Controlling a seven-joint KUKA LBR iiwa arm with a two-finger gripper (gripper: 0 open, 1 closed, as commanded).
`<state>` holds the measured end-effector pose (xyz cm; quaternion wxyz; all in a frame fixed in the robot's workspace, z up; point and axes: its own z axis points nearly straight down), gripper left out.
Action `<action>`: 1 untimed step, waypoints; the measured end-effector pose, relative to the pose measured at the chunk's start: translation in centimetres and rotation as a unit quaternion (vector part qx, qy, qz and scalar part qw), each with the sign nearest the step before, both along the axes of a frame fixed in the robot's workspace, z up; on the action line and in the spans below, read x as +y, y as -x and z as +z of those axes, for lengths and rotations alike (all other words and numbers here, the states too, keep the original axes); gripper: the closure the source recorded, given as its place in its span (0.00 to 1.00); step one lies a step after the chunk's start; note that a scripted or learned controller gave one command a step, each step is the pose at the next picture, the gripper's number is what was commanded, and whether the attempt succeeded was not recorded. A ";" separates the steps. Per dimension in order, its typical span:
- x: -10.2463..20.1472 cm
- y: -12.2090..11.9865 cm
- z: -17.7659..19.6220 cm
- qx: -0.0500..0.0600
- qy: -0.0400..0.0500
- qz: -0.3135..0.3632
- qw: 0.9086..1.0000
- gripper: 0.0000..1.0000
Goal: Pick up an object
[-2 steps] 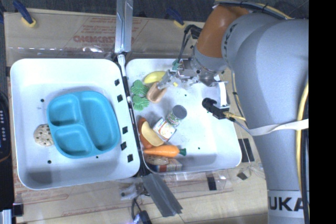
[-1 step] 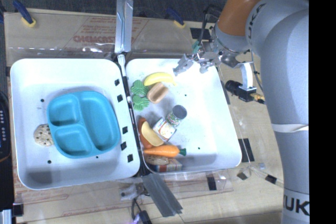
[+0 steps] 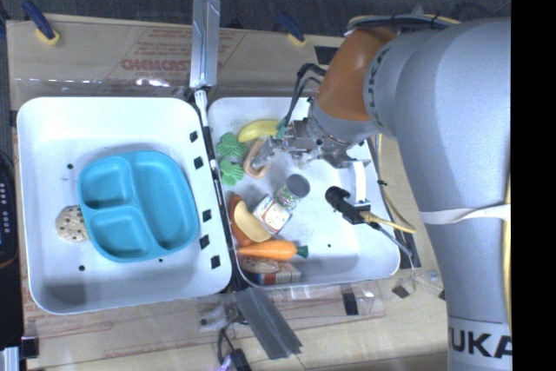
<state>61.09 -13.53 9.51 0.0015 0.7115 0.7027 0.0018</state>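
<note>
My gripper (image 3: 282, 141) is low over the upper left part of the right bin (image 3: 382, 252). It sits just right of a yellow banana (image 3: 256, 130) and above a tan ring-shaped piece (image 3: 255, 158). Green leafy toys (image 3: 230, 159) lie against the bin's left wall. Below the gripper lies a small bottle (image 3: 280, 204) with a grey cap. Further down are a yellow banana slice (image 3: 250, 224), an orange carrot (image 3: 271, 250) and a brown item (image 3: 269, 270) at the bottom edge. The view shows nothing held by the gripper.
The left bin (image 3: 43, 126) holds a blue divided plate (image 3: 136, 204) and a speckled cookie (image 3: 69, 224) beside it. The grey arm (image 3: 434, 126) covers the right bin's right side. A divider with black clips (image 3: 207, 178) runs between the bins.
</note>
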 end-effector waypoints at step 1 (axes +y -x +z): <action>-0.9 -4.6 -0.3 0.003 0.000 0.001 1.000 0.00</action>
